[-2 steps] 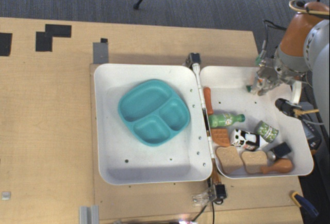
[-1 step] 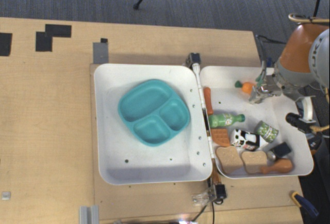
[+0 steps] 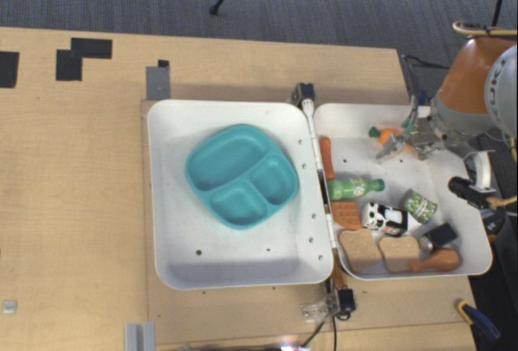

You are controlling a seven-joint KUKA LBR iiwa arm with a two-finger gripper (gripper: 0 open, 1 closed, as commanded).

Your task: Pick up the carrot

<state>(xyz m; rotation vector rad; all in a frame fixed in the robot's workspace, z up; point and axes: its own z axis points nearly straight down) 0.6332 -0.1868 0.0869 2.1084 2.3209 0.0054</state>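
Note:
The carrot [image 3: 388,134] is small and orange with a green top. It lies near the back of the right bin [image 3: 461,204]. My gripper [image 3: 407,147] hangs right over it, reaching in from the right below the arm's orange band [image 3: 469,82]. The fingers [image 3: 389,149] look spread, one on each side of the carrot's orange end. The gripper body hides part of the carrot. I cannot tell whether the fingers touch it.
The right bin also holds a red sausage [image 3: 325,157], a green bottle [image 3: 354,188], a cow toy [image 3: 382,217], a green can [image 3: 419,205], bread slices [image 3: 380,251] and a brown sausage [image 3: 437,262]. A teal divided plate [image 3: 241,175] sits in the left bin [image 3: 174,252].

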